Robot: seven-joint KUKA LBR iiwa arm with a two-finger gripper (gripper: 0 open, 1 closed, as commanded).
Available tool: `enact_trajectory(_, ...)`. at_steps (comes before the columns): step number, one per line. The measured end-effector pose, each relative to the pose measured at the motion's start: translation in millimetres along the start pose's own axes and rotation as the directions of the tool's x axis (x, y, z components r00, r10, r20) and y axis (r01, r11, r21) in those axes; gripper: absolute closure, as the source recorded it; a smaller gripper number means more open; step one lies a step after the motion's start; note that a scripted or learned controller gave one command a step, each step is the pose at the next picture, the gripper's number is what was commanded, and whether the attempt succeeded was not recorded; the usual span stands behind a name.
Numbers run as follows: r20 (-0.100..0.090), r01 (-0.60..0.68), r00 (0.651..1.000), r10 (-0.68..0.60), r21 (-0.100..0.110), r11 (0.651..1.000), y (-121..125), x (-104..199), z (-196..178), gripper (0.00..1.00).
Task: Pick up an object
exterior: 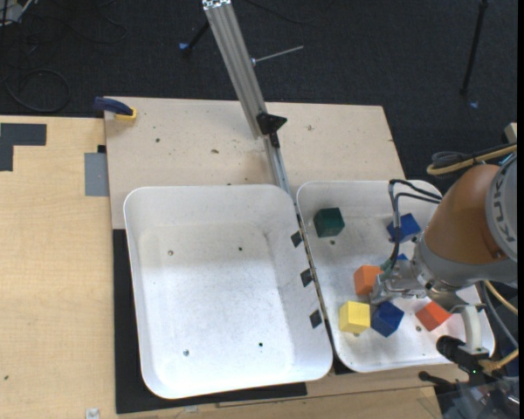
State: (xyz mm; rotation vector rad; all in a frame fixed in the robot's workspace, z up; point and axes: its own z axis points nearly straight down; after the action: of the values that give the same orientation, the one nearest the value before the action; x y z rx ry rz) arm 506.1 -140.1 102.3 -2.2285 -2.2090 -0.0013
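Gripper (391,288) low in right bin (367,360); jaw state cannot be told. Orange block (366,279), blue cube (387,319) and yellow cube (355,316) crowd beside it. Red block (432,315) behind, green cube (329,222) farther. Left bin (157,208) beyond, roomy.

White bins (148,234); green cube (329,222); yellow cube (355,316); orange cube (367,279).

Bright even overhead light, soft shadows, slightly soft focus, dark floor
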Motion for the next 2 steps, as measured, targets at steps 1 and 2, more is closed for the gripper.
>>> enact_trajectory(1, 0.004, 0.009, 1.0, -0.009, -0.006, 1.0, 8, -4, -60, 1.0)
enact_trajectory(2, 0.004, 0.009, 1.0, -0.009, -0.004, 1.0, 8, -5, -103, 1.0)
